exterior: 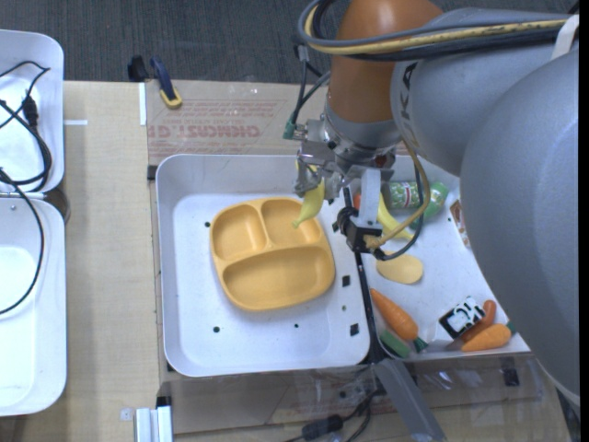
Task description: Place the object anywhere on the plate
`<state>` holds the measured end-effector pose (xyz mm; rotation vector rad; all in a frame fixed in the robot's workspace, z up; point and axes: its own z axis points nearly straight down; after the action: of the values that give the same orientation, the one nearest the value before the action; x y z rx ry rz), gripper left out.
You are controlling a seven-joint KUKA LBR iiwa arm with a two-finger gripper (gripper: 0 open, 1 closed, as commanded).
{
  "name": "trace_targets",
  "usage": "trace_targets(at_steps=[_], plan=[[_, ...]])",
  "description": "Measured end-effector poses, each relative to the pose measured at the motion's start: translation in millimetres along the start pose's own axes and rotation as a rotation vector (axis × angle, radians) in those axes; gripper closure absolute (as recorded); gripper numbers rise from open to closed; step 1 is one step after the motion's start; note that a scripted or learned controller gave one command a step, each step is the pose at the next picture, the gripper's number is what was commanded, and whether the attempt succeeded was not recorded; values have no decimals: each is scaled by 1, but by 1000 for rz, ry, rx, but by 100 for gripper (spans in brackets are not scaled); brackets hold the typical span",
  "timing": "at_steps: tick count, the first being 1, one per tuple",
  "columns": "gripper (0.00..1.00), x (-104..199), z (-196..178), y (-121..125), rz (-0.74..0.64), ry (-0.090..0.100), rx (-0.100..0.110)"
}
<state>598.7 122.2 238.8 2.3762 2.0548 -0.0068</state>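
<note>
Pale wooden table (101,247) under two shallow white bins; dark floor beyond its far edge. Left bin (175,274) bearing a yellow three-compartment plate (271,254), tilted a little. Hanging over the plate's far right compartment, a small banana (310,208), pinched between the fingers of the end effector (317,184), tip just above the plate's rim. Right of the plate, in the other bin (442,274): two carrots (396,313), a pale chip-shaped piece (401,268), a green bottle (409,194). Far left of the plate, black cables (28,145) on white trays.
</note>
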Motion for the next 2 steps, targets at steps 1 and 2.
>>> trace_targets(at_steps=[1, 2], plan=[[100, -37, 13, -15, -343, 1, 1], [100, -75, 33, -15, -381, 1, 1]])
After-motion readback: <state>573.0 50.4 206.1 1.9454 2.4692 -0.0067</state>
